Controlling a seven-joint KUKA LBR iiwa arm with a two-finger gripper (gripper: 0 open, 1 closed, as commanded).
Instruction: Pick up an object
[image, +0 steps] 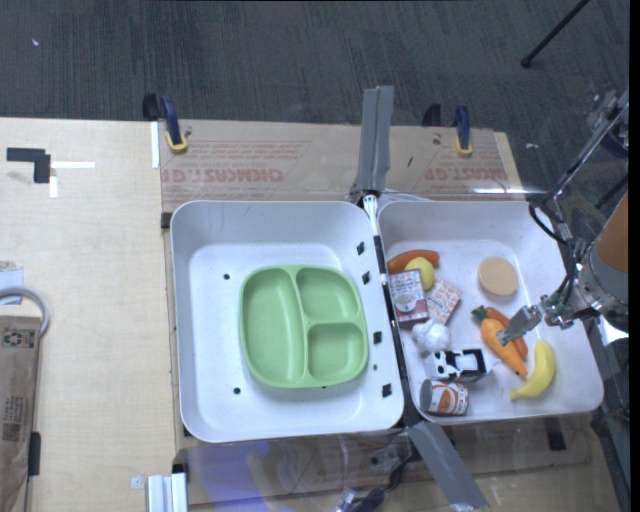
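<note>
Gripper over the carrot in the right bin.

We see the gripper (520, 325) low over the carrot (503, 343), its grey fingertips right at the carrot's upper part; we cannot tell whether it is open or closed, or whether anything sits in its grasp. Just right of the carrot lies a banana (535, 370), and above the carrot a tan disc (497, 277). Left of the carrot we find a black-and-white cow (460, 366), a white ball (436, 335), a can (445, 398) below the cow, and small packets (407, 296) farther left. All these rest in the right bin (560, 408). Well left of the carrot, the left bin (200, 330) bears a green tray (303, 326).
</note>
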